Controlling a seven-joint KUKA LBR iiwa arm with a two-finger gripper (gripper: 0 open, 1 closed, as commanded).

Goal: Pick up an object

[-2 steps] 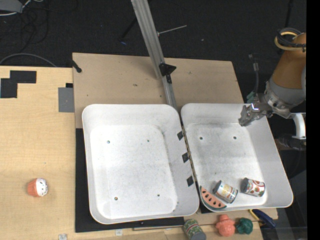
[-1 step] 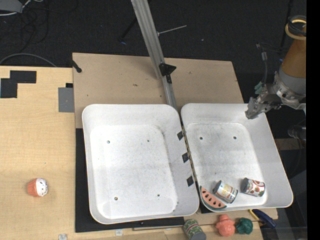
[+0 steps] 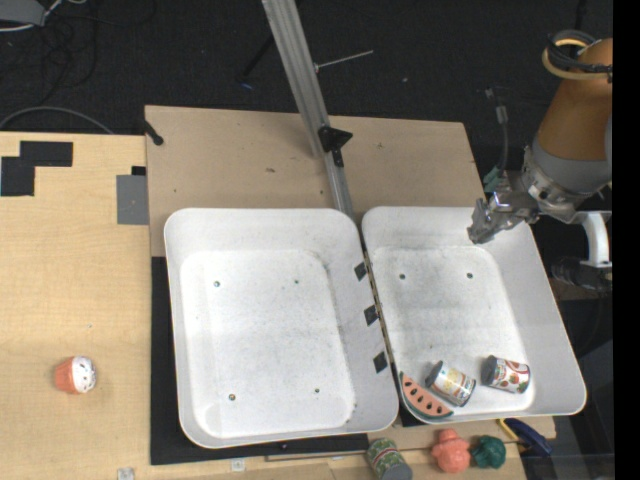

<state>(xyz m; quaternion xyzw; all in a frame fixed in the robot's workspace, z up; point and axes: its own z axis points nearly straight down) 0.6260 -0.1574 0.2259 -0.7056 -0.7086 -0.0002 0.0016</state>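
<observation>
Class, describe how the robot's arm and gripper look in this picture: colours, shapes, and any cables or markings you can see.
The arm has a rounded orange section above a grey wrist segment. A yellowish cable loop sits at its top. The gripper is a small, dark grey metal assembly with a greenish part on its upper side. A white curved piece shows beside the wrist. No markings are readable.

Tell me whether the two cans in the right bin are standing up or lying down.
Lying down. Both cans rest on their sides near the right bin's front edge, long sides along its floor.
</observation>
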